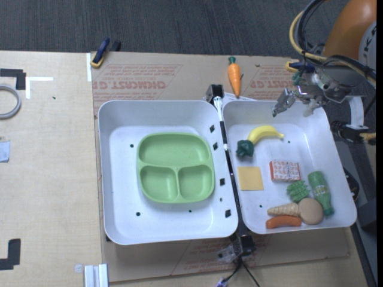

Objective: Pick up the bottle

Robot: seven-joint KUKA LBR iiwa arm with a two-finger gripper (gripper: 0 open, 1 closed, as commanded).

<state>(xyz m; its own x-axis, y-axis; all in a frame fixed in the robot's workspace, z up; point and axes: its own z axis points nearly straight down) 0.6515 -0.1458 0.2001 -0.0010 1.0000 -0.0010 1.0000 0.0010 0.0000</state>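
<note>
The gripper hovered over the far edge of the right bin, fingers spread and holding nothing. The green bottle lay near that bin's right wall, just beside the round beige item, well apart from the gripper.

Dark grey carpeted floor across the 12 o'clock edge. Light wood surface fills the 9 o'clock side, marked with black tape and white tape. A brown cardboard sheet, printed in red, lies across the centre. Even overhead light, soft shadows.
</note>
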